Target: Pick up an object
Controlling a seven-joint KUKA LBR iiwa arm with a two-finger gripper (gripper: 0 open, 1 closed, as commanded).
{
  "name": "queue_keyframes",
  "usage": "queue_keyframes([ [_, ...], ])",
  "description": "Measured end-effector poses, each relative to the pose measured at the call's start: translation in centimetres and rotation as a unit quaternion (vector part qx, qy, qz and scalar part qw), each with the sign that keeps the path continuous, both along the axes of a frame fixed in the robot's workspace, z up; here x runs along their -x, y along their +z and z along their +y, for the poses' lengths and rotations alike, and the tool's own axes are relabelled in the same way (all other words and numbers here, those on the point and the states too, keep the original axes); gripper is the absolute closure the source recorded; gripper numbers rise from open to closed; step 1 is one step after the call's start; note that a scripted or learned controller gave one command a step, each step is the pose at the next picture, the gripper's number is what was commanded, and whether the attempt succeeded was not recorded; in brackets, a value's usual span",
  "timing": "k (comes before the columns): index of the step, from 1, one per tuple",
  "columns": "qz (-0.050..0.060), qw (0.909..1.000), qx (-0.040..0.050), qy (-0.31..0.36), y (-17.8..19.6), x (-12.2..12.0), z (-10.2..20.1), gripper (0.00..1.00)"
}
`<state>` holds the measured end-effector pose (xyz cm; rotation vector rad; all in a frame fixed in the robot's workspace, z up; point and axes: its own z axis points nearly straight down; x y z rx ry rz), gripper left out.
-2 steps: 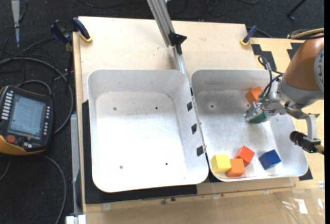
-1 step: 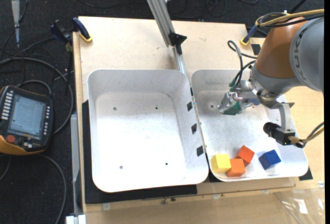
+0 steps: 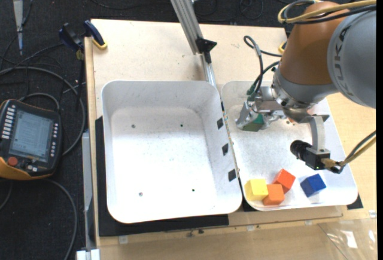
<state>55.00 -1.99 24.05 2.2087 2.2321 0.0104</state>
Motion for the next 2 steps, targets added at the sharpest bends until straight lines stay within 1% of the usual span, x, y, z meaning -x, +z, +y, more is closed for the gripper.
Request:
queue_keyframes([
  [1, 0.005, 1.0, 0.0017, -0.003, -3.0, 0.8, 1.1, 1.0],
  [2, 0.004, 1.0, 0.0008, -0.001, -4.7, -0.2, 7.5, 1.0],
])
